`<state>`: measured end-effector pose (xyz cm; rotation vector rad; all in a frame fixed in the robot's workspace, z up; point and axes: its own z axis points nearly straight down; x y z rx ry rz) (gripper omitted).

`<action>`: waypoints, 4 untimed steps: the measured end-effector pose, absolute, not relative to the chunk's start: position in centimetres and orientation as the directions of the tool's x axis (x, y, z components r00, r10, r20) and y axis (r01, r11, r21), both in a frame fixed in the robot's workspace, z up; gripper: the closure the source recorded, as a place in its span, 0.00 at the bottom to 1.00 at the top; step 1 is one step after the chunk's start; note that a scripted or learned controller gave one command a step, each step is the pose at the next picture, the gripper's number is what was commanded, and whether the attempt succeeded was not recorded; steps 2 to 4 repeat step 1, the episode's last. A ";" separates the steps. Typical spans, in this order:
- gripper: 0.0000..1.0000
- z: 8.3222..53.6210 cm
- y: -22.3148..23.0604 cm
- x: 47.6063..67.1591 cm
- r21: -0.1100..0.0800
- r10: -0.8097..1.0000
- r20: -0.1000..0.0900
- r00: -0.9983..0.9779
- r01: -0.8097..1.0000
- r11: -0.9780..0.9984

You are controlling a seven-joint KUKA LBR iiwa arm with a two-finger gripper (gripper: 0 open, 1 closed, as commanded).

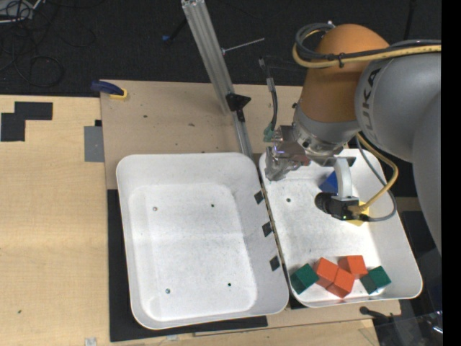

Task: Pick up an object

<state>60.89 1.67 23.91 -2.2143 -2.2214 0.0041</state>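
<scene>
Orange and green cubes (338, 274), matte and sharp-edged, sit in your right bin (403, 262); you cannot tell the gripper's (277, 166) state.

I am looking at a robotics lab — not a home or a shop. An industrial arm (374, 85), grey with an orange band, reaches over a plywood bench (173, 121) that carries two shallow white bins (144, 171) side by side. An aluminium extrusion post (212, 56) rises from the bench, loose cables (25, 9) lie on dark flooring behind, and black tape patches (25, 117) mark the wood — calibration marks, perhaps, though I can't tell from here.
</scene>
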 end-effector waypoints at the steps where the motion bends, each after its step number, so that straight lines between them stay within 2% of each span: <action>1: 1.00 24.2 7.8 60.3 -0.004 1.000 0.002 -0.005 1.000 0.005; 4: 1.00 24.2 7.8 60.3 -0.004 1.000 0.002 -0.005 1.000 0.005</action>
